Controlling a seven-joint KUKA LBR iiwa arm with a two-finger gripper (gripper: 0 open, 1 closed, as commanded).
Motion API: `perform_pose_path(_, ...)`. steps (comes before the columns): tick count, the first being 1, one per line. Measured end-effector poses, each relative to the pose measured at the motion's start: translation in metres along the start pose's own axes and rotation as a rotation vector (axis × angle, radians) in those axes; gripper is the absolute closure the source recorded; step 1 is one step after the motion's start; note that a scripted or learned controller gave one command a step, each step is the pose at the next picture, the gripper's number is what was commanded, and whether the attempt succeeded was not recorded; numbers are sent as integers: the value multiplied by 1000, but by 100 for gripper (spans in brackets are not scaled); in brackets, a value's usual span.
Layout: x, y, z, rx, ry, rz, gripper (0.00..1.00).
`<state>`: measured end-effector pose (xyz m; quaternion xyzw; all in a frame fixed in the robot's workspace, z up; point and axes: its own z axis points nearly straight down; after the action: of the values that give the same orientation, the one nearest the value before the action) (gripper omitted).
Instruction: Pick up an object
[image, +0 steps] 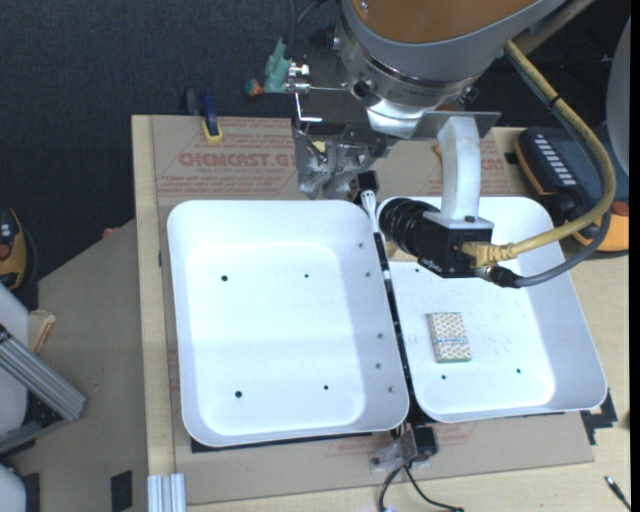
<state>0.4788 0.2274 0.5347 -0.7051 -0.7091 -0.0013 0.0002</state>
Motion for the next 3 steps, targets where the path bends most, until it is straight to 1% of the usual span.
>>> perform_pose_path(1,-3,0,0,0,-1,4,0)
perform_pose_path(2,-2,0,-11,-3,1,2,100)
perform_pose_path(3,-2,0,-11,-2,0,2,0)
